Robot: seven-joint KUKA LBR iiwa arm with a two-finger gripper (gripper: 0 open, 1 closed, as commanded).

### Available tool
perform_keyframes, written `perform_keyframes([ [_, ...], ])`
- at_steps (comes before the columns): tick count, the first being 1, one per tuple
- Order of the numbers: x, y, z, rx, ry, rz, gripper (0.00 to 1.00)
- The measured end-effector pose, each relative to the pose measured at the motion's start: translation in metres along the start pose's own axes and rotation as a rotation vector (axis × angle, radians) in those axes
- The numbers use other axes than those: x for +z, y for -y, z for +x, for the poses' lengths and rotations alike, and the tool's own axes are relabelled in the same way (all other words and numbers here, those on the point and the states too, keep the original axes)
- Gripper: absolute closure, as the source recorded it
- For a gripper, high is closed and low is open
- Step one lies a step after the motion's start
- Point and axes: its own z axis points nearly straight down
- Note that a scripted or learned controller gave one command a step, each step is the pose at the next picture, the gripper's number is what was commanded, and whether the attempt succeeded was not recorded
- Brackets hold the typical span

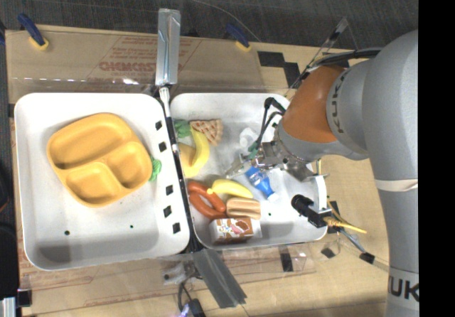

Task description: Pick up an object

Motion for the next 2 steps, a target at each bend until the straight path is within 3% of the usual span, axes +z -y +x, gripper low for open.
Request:
perform_keyframes([
  [1, -0.01, -0.001, 0.0, -0.004, 0.001, 0.0, 1.0],
  [2, -0.144, 0.068, 0.087, 0.045, -0.001, -0.01, 1.0],
])
